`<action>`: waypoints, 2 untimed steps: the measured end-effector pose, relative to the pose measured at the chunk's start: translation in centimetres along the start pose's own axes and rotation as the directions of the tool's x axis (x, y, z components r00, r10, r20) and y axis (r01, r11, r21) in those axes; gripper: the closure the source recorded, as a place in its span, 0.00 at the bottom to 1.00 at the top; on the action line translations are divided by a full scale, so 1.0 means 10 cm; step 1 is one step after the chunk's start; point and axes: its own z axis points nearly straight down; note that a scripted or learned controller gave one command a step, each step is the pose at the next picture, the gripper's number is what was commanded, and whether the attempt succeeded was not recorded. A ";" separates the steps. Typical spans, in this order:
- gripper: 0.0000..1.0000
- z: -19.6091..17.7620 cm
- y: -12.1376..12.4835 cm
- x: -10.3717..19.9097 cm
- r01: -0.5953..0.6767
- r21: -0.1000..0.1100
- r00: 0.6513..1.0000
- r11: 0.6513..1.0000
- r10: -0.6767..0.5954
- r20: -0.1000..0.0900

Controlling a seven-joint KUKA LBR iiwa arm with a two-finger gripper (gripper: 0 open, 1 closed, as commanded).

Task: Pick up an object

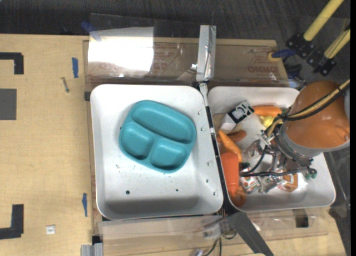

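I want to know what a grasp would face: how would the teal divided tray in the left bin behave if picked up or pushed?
The teal tray looks like rigid moulded plastic, so probably stiff and light. Its glossy, rounded rim may slip between fingers. Lying flat and wide on the left bin, it should slide rather than roll or tip.

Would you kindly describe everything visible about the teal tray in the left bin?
The teal tray is a rounded, plastic-looking dish with three compartments: one long section across its upper side and two smaller ones below. It lies flat and right way up, slightly rotated, near the middle of the left bin, resting on the bin's white floor. Nothing sits in it or touches it otherwise.
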 end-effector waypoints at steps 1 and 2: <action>0.00 0.00 0.02 0.00 -0.013 0.001 1.000 1.000 0.013 -0.001; 0.00 0.00 0.03 0.01 -0.057 0.001 0.998 0.998 0.057 -0.001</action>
